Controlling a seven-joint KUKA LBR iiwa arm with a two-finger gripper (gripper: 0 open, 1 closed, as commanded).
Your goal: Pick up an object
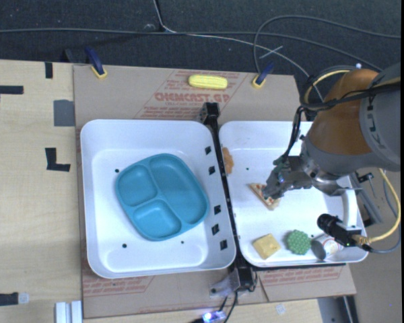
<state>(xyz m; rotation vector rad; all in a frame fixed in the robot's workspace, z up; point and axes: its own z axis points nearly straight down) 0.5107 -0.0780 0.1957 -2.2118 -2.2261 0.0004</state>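
Gripper (pixel 275 192): down in the right bin (pixel 246 136), right over the pizza slice toy (pixel 264 196); grip can't be made out.
Yellow block (pixel 265 245): below the slice.
Green ball (pixel 297 241): beside that block.

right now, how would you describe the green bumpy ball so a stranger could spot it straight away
Look at the right-hand white bin, the one the arm reaches into, and go to its near edge. There a round green bumpy ball lies just right of a pale yellow block. It is the only green thing in either bin, and round where the block is squarish.
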